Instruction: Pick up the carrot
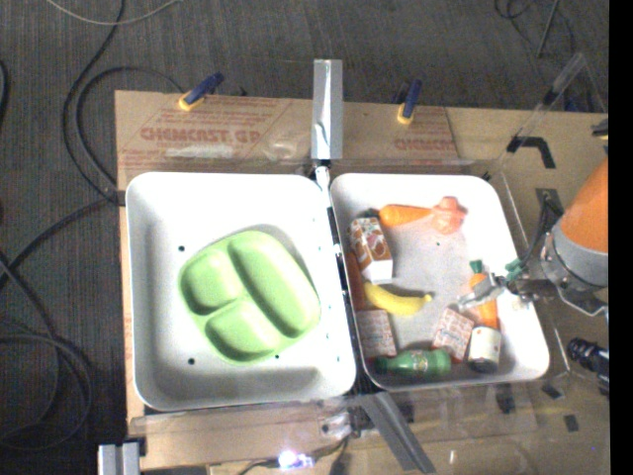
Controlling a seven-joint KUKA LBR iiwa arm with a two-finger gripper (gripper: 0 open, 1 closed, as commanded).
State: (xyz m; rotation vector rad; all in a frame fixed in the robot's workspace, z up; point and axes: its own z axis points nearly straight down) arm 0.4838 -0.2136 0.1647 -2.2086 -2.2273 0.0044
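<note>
Down at the front edge of the right bin (514, 228) there's a green bottle (413, 363) lying on its side, with a small white-capped container (484, 346) just beside it. So, progress check: not much done yet, I'd say. Going by shape and color, the carrot (406, 214) is the orange tapered thing up at the far side of that bin, lying flat with its fat end touching a pinkish blob (450, 213) I can't identify. Nothing is holding it.

Meanwhile the pincer (492, 287) is low over the right side of the same bin, well apart from the carrot, poking around an orange item (485, 305) that I honestly can't name. Whether it's spread or closed, or has hold of anything, I can't tell; the tips are a blurry tangle of grey and green bits. What's left, as I read it: get over to the carrot, close on it, lift. Basically the whole job.

Other stuff: a banana (396, 299) mid-bin, a printed carton (369, 247) next to the divider, and a couple of small packets (452, 331) near the front. The left bin (148, 295) has a green divided plate (250, 294) in it.

Hard to see: most of the arm (589, 228) is cut off at the right, and the labels are too small to read.
</note>
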